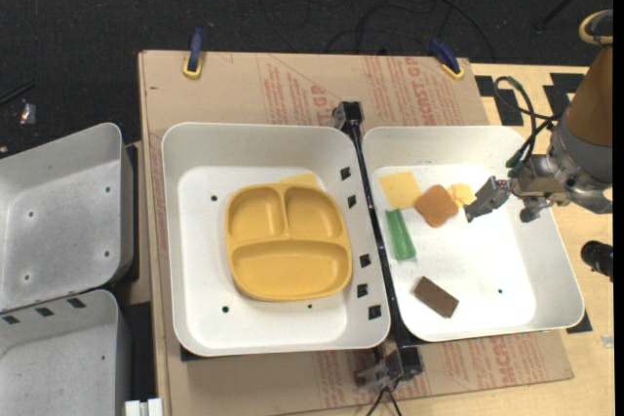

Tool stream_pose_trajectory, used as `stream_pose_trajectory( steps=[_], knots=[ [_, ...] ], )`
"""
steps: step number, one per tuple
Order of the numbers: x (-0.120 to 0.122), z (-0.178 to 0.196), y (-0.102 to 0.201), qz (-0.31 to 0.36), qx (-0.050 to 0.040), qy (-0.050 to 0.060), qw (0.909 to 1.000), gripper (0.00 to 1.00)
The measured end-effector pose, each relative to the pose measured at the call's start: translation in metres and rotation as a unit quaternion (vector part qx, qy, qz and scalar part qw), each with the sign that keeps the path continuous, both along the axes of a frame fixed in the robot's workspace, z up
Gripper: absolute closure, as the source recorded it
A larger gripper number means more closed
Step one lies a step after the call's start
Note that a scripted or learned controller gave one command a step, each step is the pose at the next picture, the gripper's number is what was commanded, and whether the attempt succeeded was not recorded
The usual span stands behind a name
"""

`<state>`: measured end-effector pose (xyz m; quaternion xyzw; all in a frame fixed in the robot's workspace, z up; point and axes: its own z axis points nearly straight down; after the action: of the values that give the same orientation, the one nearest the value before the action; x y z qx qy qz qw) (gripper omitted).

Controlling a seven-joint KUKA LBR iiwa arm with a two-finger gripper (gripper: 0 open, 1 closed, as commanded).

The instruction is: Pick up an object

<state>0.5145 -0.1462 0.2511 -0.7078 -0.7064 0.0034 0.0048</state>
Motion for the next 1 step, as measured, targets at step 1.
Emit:
stream_pose_trajectory(
  steps=[1],
  knots=[
    [0.0022, 0.0057, 0.0003, 0.001, -0.0010, -0.006, 1.0000, 0.00]
  ],
)
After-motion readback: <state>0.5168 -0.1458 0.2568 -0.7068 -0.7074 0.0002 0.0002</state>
